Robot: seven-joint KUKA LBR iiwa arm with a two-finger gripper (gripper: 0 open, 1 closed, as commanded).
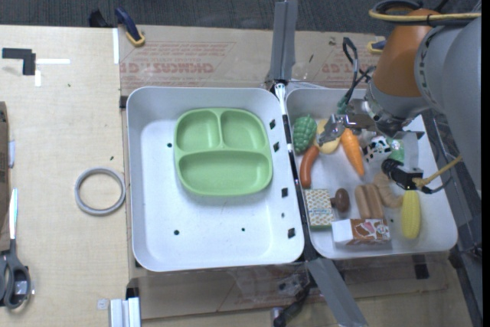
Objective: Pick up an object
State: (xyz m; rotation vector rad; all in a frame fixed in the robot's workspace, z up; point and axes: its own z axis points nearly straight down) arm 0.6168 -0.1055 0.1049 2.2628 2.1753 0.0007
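The arm reaches in over the right bin [440, 237], and the pincer [341, 126] is low among the toys at the bin's back half, right at the top end of the orange carrot [353, 152]. Whether it is parted or closed, I cannot tell; metal and clutter blur together there, and nothing is plainly gripped.

The carrot looks the likely target. It sits mid-bin, just beside the green bumpy vegetable [305, 133] and a second, redder carrot [308, 165]. Its long axis runs on a diagonal, top toward the bin's back-left, tip toward the front-right, where the sausages [369, 201] lie.

Trouble spots? Crowding. A close here could catch a neighbour, or only nip the carrot's end so it swings and drops. The smooth taper could squirt free. The black-and-white toy [377, 148] sits just beside it too, and could get knocked. The left bin [145, 188] holds the green plate [223, 151].
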